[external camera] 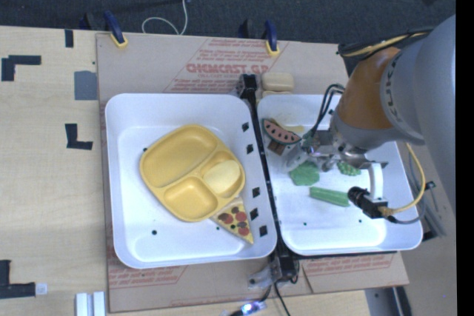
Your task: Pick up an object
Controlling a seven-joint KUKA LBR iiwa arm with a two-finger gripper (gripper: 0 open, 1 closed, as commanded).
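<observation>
Jaws low in right bin, I cannot tell if apart | green toys just beside them | risk: I may nudge toys away, crowded spot

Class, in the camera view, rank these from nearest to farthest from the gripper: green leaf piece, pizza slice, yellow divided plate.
From the gripper:
1. green leaf piece, right bin, just below it.
2. pizza slice, left bin's lower right.
3. yellow divided plate, left bin's middle.
</observation>
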